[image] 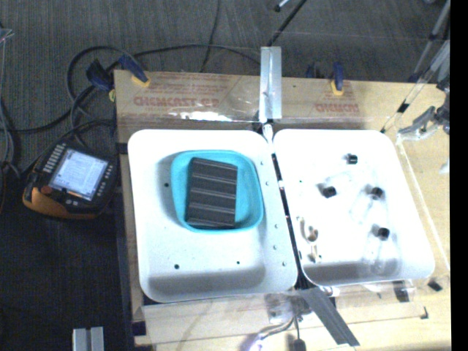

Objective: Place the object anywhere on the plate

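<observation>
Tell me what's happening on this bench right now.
A dark ribbed block is lying on the blue plate in the left bin, so the placing looks done. The right bin holds a few small dark pieces and some clear items. Nothing is handling the block at this moment.

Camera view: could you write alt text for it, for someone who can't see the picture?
A dark ribbed block lies on a turquoise plate in the left of two white bins. The right bin holds several small clear pieces with black caps. A handheld control screen sits on the floor to the left.
</observation>
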Controlling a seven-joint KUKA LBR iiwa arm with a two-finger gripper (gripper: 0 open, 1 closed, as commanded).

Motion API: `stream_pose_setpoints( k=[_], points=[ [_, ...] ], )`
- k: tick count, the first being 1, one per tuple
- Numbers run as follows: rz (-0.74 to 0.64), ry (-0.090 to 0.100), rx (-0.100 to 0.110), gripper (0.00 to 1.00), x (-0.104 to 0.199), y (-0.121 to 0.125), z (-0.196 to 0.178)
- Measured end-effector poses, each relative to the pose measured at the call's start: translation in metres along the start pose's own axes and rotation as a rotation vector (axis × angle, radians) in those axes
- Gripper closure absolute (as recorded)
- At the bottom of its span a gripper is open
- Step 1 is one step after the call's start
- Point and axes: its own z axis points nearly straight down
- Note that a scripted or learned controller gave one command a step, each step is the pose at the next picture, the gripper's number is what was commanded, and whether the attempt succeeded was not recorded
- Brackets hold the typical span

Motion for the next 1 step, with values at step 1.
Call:
stream_pose_setpoints(
  k=[1],
  points=[
    [0.131,-0.001,0.003,0.0,-0.0228,-0.0267,0.0851]
  ],
)
